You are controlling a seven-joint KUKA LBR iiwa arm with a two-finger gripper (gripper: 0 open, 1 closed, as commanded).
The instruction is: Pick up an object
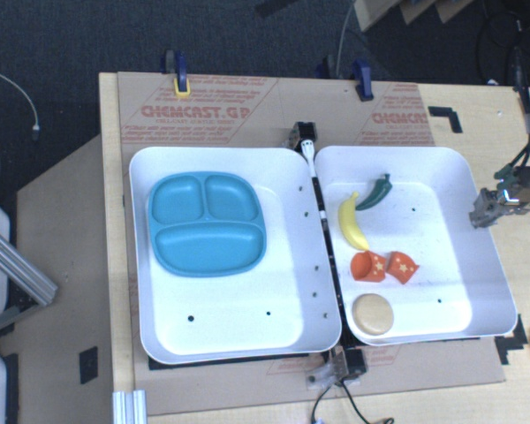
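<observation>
Two shallow white bins are set side by side on the desk (247,104), clamped along its far edge so that they cannot slide. The left bin (247,325) carries a blue divided plate (208,223) in its far left part, lying flat and well apart from anything that could be picked up. The candidate objects are gathered in the right bin (450,237), toward its left wall: a yellow banana (352,223) with a dark green pepper (376,191) touching its far end, a red tomato (367,267) just beside a red strawberry-like piece (401,267), and a pale round bun (372,314) near the bin's near left corner. The gripper (493,205) is seen at the right rim of the right bin, apart from all of these; whether it is open or closed cannot be told, as it is small and blurred. Nothing is seen held. The grasp is judged not yet begun, and the bun, lying alone, is judged the easiest target.
</observation>
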